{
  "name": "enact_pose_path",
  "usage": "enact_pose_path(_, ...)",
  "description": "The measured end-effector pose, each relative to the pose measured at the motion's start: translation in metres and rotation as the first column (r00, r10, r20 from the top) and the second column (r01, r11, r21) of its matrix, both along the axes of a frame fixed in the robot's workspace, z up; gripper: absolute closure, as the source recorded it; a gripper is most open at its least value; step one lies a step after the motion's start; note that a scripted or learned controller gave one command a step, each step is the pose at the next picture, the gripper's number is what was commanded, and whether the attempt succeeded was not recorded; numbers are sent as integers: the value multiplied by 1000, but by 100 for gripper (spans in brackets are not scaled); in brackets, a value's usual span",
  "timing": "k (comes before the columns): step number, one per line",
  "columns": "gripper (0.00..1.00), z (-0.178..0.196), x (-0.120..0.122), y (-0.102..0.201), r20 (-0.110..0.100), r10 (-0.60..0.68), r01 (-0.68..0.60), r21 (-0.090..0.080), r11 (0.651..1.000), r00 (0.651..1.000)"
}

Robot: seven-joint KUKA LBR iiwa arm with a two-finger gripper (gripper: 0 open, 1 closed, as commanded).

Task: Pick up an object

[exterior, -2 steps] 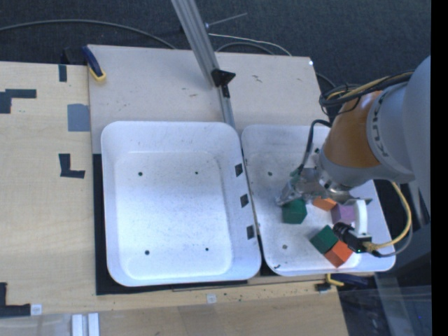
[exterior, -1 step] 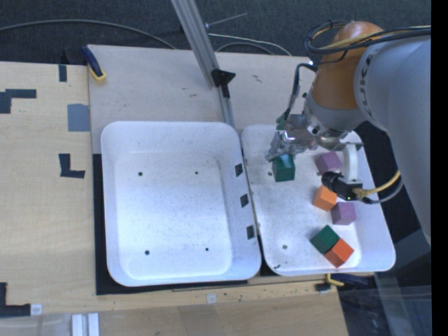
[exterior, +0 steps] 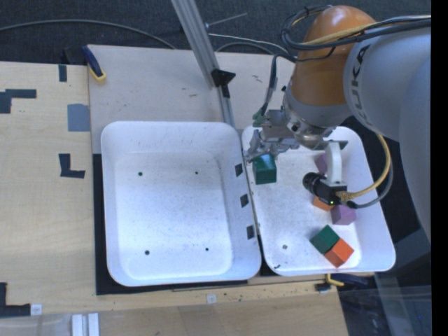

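Grey arm (exterior: 392, 75), orange band (exterior: 329, 47)

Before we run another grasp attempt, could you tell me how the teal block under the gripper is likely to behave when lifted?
The teal block looks stiff, with flat faces that parallel fingers could probably clamp without crushing. It seems small, so likely light. Being boxy, it should slide rather than roll if nudged, perhaps against the right bin's wall.

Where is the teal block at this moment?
The teal block is in the right bin, near its upper left corner by the divide between the bins, directly beneath the gripper.
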State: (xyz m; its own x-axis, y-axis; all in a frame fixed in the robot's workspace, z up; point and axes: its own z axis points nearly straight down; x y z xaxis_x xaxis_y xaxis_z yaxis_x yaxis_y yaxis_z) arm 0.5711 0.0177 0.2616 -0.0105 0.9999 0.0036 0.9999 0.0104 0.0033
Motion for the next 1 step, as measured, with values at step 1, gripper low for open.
enact_pose_path(1,100,-36,6,81,-9,-1,1,-2,1000,1000)
